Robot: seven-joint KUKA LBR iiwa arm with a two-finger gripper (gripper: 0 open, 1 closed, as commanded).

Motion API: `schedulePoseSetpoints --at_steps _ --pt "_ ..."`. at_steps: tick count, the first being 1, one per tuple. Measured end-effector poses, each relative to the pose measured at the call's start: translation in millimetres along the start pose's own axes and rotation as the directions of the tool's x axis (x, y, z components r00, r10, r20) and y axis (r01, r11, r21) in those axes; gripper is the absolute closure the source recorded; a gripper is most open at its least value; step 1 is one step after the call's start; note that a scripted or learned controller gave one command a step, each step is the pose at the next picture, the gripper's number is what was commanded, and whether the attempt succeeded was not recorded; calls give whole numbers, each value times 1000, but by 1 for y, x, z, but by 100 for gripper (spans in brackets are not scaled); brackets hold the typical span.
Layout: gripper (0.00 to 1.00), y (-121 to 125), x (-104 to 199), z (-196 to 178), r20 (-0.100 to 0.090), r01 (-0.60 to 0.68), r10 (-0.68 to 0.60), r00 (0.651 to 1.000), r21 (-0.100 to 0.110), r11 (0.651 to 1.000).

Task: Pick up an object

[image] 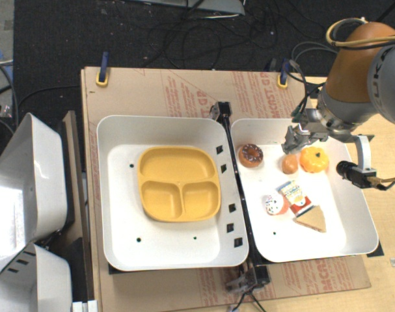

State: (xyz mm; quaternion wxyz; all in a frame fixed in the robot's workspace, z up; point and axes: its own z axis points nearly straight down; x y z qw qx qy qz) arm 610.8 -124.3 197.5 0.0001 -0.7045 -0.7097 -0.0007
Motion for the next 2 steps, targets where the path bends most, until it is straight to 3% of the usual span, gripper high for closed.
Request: schedulePoseSetpoints --at_steps 2 --pt "100 19 109 -32 0 1 -1 1000 -2 1000"
